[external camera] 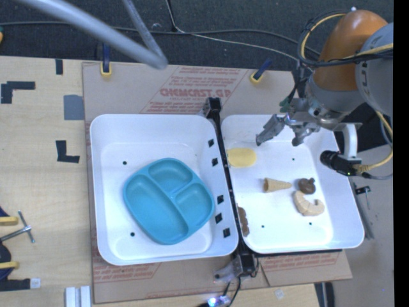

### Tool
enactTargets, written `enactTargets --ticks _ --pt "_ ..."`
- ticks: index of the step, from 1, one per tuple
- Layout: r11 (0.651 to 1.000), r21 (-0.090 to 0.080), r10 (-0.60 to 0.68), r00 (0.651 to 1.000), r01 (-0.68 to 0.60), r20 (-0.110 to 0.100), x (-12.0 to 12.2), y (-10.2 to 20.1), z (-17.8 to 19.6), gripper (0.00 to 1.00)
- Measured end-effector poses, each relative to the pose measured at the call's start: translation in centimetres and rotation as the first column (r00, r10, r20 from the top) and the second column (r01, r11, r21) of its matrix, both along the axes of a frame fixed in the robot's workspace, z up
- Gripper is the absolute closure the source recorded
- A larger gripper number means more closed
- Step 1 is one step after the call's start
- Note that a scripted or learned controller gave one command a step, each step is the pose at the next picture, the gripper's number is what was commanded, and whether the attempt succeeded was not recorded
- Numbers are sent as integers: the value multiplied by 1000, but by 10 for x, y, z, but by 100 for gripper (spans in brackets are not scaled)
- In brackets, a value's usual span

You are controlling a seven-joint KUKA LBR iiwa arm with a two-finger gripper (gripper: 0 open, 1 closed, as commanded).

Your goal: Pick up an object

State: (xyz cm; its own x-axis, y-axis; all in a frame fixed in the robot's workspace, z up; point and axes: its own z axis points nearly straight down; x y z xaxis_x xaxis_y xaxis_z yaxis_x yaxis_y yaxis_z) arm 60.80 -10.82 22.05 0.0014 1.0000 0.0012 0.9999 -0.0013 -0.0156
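We see two white bins side by side on the surface [38, 190]. The left bin [105, 133] holds a blue tray [167, 200] with three compartments, lying at a slant. The right bin [342, 226] holds the small things: a pale yellow disc [241, 157] near the divider between the bins, a cone [276, 185] lying on its side toward the middle, a small brown lump [307, 186] just right of the cone, and a beige curved piece [308, 205] just below that lump. The lump and the curved piece are close together, perhaps touching. A dark brown strip [242, 219] lies along the right bin's left wall.

The arm [354, 50] reaches in from the right, its orange band above the wrist. The claw [282, 132] is over the upper part of the right bin, and its two fingers stand spread apart with nothing between them. One finger [268, 133] points down and left toward the disc, its tip apart from it; the other finger [299, 137] is above the cone, well apart from it.
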Motion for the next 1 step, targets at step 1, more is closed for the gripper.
enactTargets --ticks 1 --pt "1000 -1 3 1000 -3 14 3 0 9 0"
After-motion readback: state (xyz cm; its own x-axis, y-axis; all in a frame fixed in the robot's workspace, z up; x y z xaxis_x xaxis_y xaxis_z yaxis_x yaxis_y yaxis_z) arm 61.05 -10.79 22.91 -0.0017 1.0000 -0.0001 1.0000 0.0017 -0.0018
